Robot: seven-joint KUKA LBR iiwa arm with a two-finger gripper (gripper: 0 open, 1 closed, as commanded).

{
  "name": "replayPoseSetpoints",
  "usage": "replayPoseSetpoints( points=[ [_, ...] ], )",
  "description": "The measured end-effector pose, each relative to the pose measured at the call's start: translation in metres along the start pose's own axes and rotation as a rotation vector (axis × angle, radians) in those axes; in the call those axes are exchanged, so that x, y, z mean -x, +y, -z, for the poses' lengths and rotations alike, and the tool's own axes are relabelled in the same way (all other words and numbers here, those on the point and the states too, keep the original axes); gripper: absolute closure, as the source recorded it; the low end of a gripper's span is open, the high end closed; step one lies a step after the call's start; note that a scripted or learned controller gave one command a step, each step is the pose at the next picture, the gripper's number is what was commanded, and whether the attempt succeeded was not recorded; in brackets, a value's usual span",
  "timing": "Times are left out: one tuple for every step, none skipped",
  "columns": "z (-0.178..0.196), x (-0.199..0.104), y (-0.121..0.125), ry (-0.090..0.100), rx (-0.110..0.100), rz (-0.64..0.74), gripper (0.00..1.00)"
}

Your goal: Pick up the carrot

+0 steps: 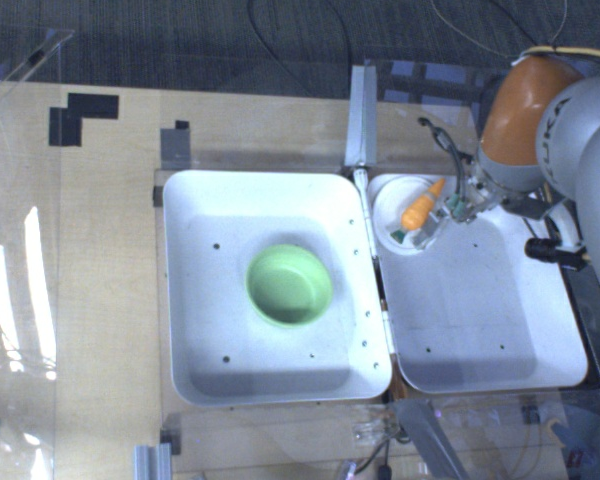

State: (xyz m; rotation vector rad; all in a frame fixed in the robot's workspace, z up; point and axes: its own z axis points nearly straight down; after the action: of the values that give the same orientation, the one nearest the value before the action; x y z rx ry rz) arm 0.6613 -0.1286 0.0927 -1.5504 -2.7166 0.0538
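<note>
Where the two white bins meet, near the far edge of the right bin [500, 308], a small white plate [392, 230] sits in that bin's far left corner with the carrot [418, 211] lying on it, orange, tilted so that its thinner end points toward the far right. The jaws [450, 211] hang just beside the carrot on its right, low over the plate's right rim, and from where I stand I cannot tell how far apart they are or whether they have closed on anything; the carrot looks to be resting on the plate and touching or nearly touching the tool, though which of the two is unclear. The grey arm [580, 148] comes in from the right, its orange band [520, 108] sitting over the far right corner of the bin. The left bin [210, 358] holds a green bowl [289, 284] roughly at its middle, upright and well apart from the carrot. Both bins rest on a pale wooden surface [90, 298], and black cables [295, 18] loop across the dark floor beyond the far edge.
</note>
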Motion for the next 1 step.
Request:
replayPoseSetpoints(
  points=[
    [0.0000, -0.0043, -0.0009, -0.002, -0.012, -0.097, 0.00]
  ],
)
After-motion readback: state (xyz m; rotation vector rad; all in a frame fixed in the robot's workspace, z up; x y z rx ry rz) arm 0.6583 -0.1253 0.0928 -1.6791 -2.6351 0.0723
